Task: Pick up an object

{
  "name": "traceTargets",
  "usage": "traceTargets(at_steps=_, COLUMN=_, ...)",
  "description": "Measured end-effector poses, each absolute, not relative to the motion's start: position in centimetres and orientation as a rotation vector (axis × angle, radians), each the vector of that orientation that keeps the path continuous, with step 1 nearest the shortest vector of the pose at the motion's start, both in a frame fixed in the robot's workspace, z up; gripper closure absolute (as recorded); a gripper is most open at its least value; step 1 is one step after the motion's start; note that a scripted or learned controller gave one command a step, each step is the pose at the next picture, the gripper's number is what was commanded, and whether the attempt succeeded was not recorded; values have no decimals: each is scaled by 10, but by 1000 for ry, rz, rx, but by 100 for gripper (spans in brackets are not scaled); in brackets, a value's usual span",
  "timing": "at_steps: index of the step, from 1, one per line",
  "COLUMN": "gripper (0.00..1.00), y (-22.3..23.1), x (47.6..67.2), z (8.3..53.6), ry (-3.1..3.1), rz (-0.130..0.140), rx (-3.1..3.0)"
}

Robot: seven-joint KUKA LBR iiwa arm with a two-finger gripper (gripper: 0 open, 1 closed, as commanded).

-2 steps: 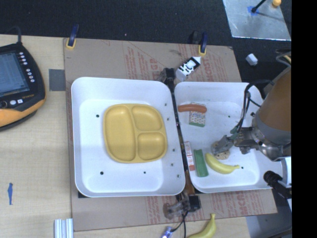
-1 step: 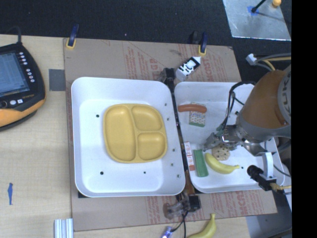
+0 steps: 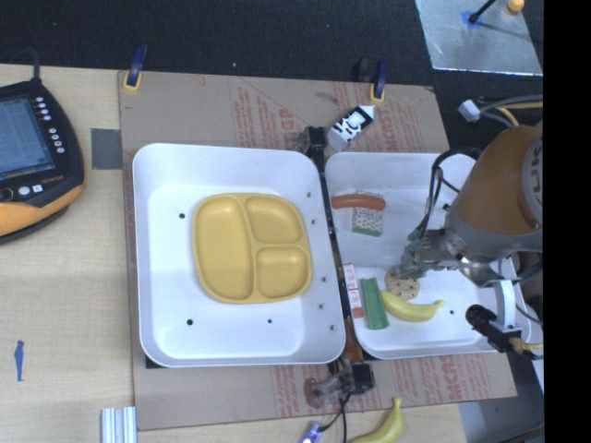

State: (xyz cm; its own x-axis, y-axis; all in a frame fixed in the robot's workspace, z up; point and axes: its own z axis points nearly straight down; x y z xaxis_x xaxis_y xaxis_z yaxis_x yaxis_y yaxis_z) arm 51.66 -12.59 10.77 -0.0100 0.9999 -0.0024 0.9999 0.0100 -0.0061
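Right bin (image 3: 397, 169): banana (image 3: 412, 309) beside cookie (image 3: 403, 286), green block (image 3: 374, 303).

Wooden bench (image 3: 65, 293), cardboard sheet (image 3: 231, 109), teach pendant (image 3: 32, 160)

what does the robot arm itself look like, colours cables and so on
The arm is bulky and rounded, with a wide orange band over grey metallic housing. A thin black cable loops along its left side, and white parts with dark fittings sit below it by the right bin's edge. The gripper is a small dark, cluttered assembly at the arm's left end; finer detail is too small to tell.
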Motion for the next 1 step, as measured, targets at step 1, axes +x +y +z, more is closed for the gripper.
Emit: traceTargets(at_steps=1, gripper=0, y=-126, x=517, z=108, ry=-2231, rz=9, rx=-2208)
